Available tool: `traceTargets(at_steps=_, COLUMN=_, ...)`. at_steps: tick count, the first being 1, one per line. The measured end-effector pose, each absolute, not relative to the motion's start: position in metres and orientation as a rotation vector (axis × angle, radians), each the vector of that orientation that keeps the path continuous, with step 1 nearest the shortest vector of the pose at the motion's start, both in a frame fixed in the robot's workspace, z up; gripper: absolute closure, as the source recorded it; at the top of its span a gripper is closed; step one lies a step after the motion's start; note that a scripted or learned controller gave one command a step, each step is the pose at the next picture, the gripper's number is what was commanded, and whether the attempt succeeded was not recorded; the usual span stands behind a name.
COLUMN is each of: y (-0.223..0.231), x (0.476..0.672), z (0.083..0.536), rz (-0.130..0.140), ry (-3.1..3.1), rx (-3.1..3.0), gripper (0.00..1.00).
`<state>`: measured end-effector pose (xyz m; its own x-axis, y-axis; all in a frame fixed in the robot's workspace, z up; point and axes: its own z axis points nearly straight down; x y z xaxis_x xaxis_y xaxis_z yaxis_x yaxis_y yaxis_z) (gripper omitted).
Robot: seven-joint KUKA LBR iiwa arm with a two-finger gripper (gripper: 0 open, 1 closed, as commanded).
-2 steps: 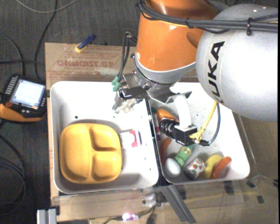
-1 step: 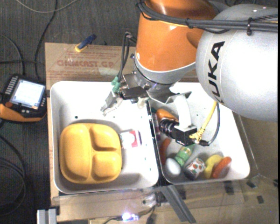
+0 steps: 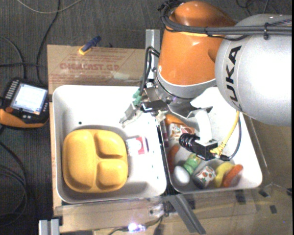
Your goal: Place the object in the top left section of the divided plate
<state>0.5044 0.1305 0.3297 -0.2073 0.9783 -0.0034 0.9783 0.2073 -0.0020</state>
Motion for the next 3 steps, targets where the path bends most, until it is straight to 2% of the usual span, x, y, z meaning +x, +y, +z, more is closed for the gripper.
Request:
traceTargets(at_steps=1, y=0.131, x=0.505, z=0.338, rz=-0.011, ry=2.442, rx=1.975, gripper=1.0)
traceTargets(at_steps=2, y=0.193, x=0.484, z=0.295, rz=-0.001, ry=2.748, rx=1.524, gripper=1.0)
traceTargets(at_steps=3, y=0.192, x=0.484, z=0.295, rz=-0.002, ry=2.747, rx=1.526, gripper=0.0)
